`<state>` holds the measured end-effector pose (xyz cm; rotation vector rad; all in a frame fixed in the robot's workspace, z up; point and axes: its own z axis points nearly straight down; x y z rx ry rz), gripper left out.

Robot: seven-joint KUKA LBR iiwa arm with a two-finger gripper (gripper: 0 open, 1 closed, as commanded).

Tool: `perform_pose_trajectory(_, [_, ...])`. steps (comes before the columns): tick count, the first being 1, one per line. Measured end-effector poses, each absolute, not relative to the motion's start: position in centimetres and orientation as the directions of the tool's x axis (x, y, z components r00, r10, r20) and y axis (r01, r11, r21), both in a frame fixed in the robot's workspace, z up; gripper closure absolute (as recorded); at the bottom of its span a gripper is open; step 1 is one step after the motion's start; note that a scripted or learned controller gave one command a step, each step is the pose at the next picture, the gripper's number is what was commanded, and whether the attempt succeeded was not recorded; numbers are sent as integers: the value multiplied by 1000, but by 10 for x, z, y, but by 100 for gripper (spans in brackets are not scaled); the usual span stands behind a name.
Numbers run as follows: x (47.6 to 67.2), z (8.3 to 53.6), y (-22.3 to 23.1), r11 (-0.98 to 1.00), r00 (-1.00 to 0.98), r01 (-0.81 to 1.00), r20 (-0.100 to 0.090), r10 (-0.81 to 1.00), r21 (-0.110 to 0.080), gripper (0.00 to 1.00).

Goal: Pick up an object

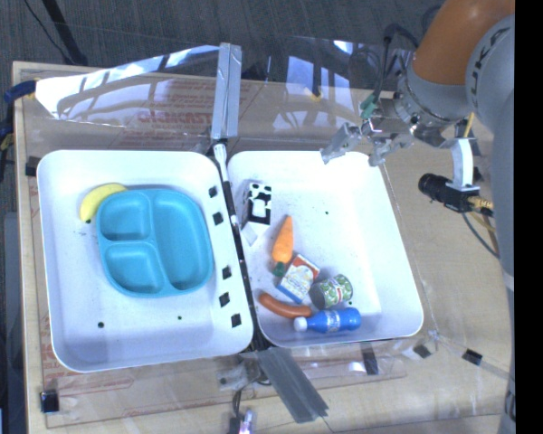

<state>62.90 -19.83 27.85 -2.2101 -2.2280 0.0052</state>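
My gripper hangs above the far right corner of the right bin, its two fingers spread apart with nothing between them. Well below it in the bin lie an orange carrot, a small carton, a round green-and-red can, a sausage and a blue bottle, all bunched near the front. A black-and-white tag lies by the bin's left wall.
The left bin holds a blue sectioned plate with a yellow banana tucked behind its far left corner. A clear plastic barrier rises behind both bins. Cables trail at the right by the arm.
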Motion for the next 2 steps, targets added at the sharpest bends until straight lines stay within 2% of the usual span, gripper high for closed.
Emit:
perform_pose_trajectory(1, [630,119,-151,-180,180,984,0,984,17,0])
perform_pose_trajectory(2, [600,115,-154,-16,16,998,-6,1000,53,0])
